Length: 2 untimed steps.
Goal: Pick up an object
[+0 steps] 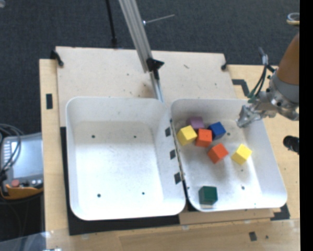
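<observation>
Gripper (245,118) above right bin (268,184), fingers' state unclear.
Blue cube (217,129) lies at its eight o'clock, nearby.

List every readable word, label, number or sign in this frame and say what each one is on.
None can be read.
The grey device at the left edge may carry markings, too small and blurred to read.
The blocks in the right bin, such as the green block, show plain faces, as does the left bin.
</observation>
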Tool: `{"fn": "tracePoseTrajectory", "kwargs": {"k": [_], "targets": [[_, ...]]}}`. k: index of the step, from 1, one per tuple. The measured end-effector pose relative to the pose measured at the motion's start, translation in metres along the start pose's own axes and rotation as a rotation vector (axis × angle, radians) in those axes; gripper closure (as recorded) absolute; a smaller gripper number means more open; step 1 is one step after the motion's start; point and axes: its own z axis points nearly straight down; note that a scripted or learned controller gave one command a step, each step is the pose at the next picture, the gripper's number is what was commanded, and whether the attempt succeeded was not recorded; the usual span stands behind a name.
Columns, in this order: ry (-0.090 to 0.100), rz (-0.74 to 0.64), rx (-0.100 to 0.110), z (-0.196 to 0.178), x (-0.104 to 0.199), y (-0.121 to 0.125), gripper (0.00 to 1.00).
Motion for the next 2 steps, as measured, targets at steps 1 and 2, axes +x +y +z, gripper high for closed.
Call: {"fn": "tracePoseTrajectory", "kwargs": {"k": [1,2], "targets": [[0.001,-0.003,0.002,-0.025,-0.002,0.001,1.0],[0.002,-0.002,0.006,-0.017,0.048,-0.004,1.0]]}}
